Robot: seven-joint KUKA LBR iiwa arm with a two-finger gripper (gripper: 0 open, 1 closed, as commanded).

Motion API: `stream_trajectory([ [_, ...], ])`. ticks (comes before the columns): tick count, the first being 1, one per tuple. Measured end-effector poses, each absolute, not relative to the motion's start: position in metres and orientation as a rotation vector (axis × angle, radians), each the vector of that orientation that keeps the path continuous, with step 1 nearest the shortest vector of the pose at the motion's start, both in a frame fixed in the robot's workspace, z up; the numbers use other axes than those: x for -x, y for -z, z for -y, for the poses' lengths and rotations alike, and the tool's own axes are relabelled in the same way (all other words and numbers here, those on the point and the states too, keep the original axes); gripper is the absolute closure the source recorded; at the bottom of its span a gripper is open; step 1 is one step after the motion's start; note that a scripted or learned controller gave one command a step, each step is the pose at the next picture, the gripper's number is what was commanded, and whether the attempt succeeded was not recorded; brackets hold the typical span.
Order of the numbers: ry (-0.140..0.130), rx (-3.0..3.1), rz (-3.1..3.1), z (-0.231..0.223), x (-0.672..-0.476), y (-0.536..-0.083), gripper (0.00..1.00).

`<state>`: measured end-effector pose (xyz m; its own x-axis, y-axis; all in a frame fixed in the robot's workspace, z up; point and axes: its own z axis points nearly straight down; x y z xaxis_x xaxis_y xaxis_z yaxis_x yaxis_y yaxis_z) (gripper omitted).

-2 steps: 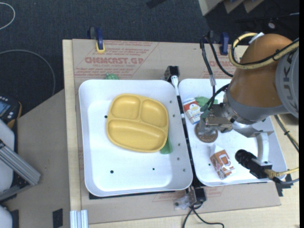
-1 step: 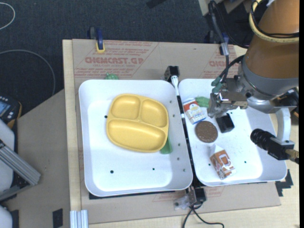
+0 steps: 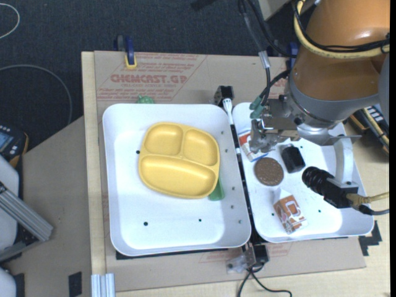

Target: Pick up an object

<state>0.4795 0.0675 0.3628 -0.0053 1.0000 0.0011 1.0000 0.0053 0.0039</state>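
Hand (image 3: 262, 138) hangs over the far-left part of the right bin (image 3: 325, 224); we cannot tell whether it is apart or together. The left bin (image 3: 167, 221) holds a yellow plate (image 3: 179, 159). We judge the brown disc (image 3: 270, 171) the closest target, lying just on the near side of the hand; being round, it has no long axis.

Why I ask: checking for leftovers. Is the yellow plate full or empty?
Empty: all three compartments of the yellow plate show bare yellow surface.

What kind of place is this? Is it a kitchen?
Probably a robot lab, not a kitchen: a big robot arm reaches over two white bins on a bench, with cables trailing around it.
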Motion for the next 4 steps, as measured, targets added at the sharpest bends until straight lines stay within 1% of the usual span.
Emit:
stream_trajectory([
  [1,0.012,-2.216,-2.239,-0.167,-0.477,-0.281,1.0],
  [2,0.014,-2.231,-2.218,-0.116,-0.488,-0.215,1.0],
  [3,-0.007,-2.219,-2.22,-0.118,-0.48,-0.268,1.0],
  [4,-0.016,-2.211,-2.228,-0.176,-0.48,-0.345,1.0],
])
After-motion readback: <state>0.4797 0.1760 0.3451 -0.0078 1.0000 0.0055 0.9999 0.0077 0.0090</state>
